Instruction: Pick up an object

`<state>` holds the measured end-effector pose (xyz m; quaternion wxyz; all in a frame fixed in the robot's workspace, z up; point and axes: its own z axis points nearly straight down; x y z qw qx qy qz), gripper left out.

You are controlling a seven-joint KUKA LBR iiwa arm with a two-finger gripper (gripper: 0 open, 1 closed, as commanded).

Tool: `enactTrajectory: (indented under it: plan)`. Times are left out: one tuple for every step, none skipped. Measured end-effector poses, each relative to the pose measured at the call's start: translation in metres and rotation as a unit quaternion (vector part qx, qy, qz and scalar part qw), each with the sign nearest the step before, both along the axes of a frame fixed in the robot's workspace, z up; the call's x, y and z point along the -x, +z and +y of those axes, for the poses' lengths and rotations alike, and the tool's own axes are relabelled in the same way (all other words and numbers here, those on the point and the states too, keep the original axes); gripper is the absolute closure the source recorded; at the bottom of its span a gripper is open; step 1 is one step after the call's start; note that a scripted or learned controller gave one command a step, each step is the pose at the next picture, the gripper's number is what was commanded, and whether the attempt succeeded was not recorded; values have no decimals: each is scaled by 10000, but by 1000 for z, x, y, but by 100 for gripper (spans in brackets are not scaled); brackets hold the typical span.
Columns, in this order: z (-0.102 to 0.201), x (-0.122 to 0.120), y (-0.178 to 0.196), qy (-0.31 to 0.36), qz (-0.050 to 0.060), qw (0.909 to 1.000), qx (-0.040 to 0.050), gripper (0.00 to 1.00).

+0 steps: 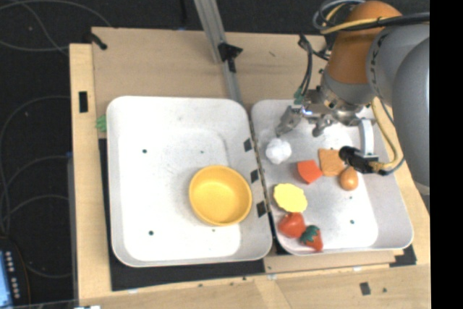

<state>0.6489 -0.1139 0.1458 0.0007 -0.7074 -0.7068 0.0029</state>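
My gripper (302,124) hangs over the far part of the right bin (391,228), its two grey fingers spread open with nothing between them. Just below its left finger lies a white crumpled ball (278,150). Further toward the front of that bin lie an orange-red block (309,171), a tan block (331,161), a small orange ball (349,180), a yellow flat piece (289,197), a red tomato-like piece (291,225) and a strawberry-like piece (312,237). A yellow bowl (219,195) sits in the left bin (145,127).
A grey metal pole (210,18) slants up from between the bins at the back. A black and white part (365,154) of the arm with cables overhangs the right bin's right side. The wooden bench (159,61) surrounds both bins.
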Motion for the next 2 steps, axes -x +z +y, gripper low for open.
enactTrajectory:
  plan:
    - [-2, 1, -48, -6, -3, 10000, 1, 0]
    - [-2, -1, -33, -19, -44, 10000, -9, 100]
